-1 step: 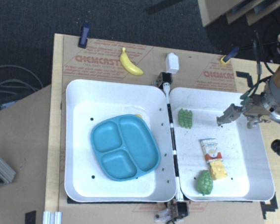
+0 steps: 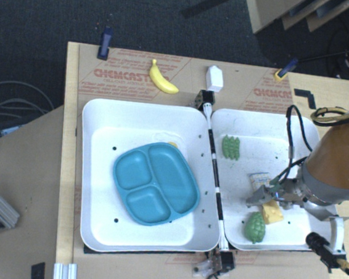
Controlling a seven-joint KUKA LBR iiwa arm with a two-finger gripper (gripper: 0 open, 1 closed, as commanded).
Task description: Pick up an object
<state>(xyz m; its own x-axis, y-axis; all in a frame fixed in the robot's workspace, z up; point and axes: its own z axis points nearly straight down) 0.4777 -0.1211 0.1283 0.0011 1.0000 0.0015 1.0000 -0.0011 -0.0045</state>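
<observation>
Three objects lie near the hand

The hand [image 2: 267, 194] is lowered into the right bin [image 2: 250, 128]; its grip cannot be told. A yellow block [image 2: 271, 213] is seen just below it, touching a green lump [image 2: 254, 228].

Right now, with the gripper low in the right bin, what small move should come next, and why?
Probably a short drop toward the yellow block. The gripper sits just above and left of it, with the green bumpy toy close below, so a small correction should centre on the block without nudging the toy.
</observation>
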